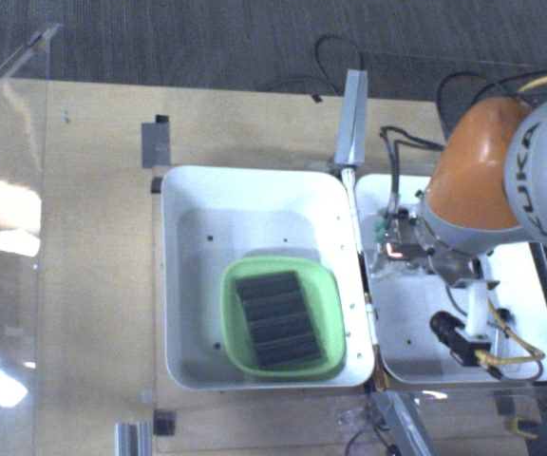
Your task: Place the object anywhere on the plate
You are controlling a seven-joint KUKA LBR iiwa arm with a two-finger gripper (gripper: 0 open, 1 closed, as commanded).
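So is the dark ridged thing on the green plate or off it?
On it. The dark ridged block lies flat inside the green plate, in the left bin, with green rim showing all around.

Black letters, seemingly "KUKA" and cut by the frame edge, run along the grey arm (539, 174).

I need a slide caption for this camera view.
Dark ridged block lies on the green plate in the left bin; arm over the right bin.

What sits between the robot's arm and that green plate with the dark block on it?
In the camera view, the raised rims where the two white bins meet run between the arm and the green plate; the dark ridged block already lies on the plate.
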